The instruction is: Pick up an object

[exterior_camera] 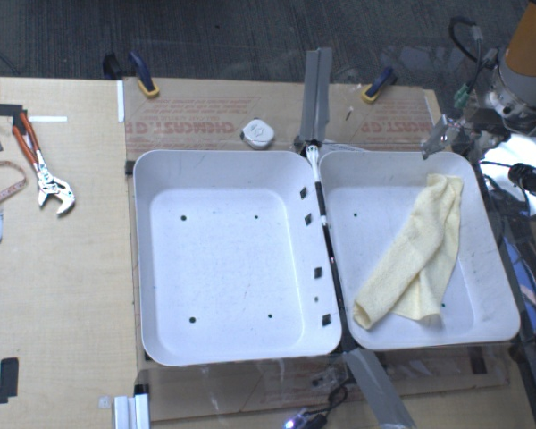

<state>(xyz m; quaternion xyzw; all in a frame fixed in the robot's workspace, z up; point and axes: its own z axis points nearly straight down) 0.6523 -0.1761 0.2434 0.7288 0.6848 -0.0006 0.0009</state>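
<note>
Lying folded in right bin (pixel 482 324), yellow cloth (pixel 417 256), fingers (pixel 447 132) at far corner, state unclear, wrench (pixel 43 175) well apart.

Single fixed camera, mounted above the table (pixel 62 311), looking down at a slant. Mid-range framing: left bin (pixel 223 351) and right bin (pixel 482 329) sit side by side at centre. Dark floor (pixel 250 16) shows toward 12 o'clock. Arm (pixel 518 70) enters around 2 o'clock.

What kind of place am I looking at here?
Likely a robotics lab or workshop bench: two white bins sit side by side, a robot arm reaches in, and pliers and clamps lie around.
</note>
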